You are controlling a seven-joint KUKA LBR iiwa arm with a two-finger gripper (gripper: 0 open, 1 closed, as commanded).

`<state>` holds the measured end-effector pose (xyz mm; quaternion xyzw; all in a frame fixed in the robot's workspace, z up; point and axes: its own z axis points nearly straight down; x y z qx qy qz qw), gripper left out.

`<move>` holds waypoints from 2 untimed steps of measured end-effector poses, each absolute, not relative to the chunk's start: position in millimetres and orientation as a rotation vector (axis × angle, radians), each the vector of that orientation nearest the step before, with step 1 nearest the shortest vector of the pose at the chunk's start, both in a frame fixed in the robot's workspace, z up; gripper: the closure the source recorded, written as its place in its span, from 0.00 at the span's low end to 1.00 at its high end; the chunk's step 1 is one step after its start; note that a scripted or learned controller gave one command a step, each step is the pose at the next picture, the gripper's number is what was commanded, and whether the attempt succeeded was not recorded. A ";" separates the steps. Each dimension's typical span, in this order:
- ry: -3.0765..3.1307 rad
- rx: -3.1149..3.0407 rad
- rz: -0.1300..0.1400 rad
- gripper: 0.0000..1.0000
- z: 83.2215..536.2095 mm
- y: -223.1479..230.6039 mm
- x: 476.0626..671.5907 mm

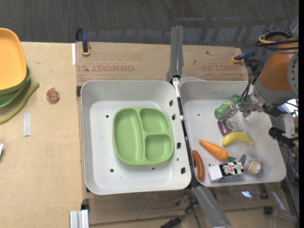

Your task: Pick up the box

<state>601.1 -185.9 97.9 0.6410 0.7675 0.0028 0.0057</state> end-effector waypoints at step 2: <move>2.378 2.041 0.011 0.00 97.6 -198.4 593.5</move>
